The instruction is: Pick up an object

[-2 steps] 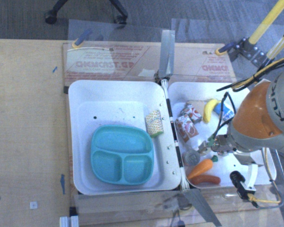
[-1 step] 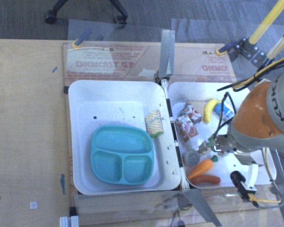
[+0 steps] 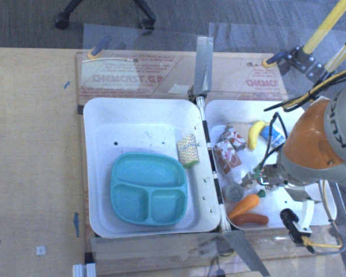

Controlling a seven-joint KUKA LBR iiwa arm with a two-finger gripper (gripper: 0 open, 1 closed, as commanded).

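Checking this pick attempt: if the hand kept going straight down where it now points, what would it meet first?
Probably the carrot, lying just below-left of the hand in the right bin; depth is unclear, so it may meet bare floor.

I see my arm (image 3: 320,140) reaching in from the right, wrist angled down, gripper (image 3: 259,179) hanging low.

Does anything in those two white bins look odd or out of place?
Mildly. A small patterned sponge-like block leans against the left bin's right wall, beside the teal divided plate. In the right bin, toy food is jumbled: banana, carrot.
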